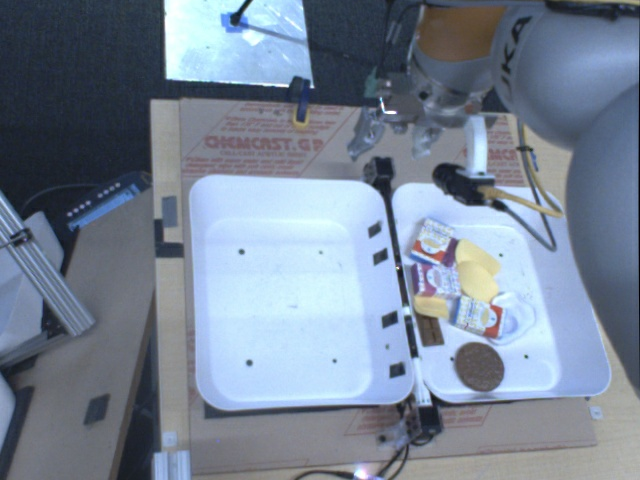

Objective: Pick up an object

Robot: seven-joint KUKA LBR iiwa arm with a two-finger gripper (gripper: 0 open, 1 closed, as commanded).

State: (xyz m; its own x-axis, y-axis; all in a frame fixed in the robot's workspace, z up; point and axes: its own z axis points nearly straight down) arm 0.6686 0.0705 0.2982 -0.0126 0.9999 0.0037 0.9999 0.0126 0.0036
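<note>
My gripper (392,144) hangs above the back rim of the bins, close to where the two meet. Its fingers are spread open with nothing between them. All the objects lie in the right bin (560,363), in front of the gripper. There is an orange-and-white packet (433,240), yellow pieces (479,268), a purple-and-white packet (437,280) and a red-and-white packet (474,315). A round brown cookie (480,366) lies nearest the front, and a dark brown bar (431,331) lies by the divider.
The left bin (290,298) sits beside the right one, with black clips (380,258) along the shared rim. A crumpled clear wrapper (521,314) lies next to the red packet. A yellow-and-blue clamp (299,103) stands behind the bins.
</note>
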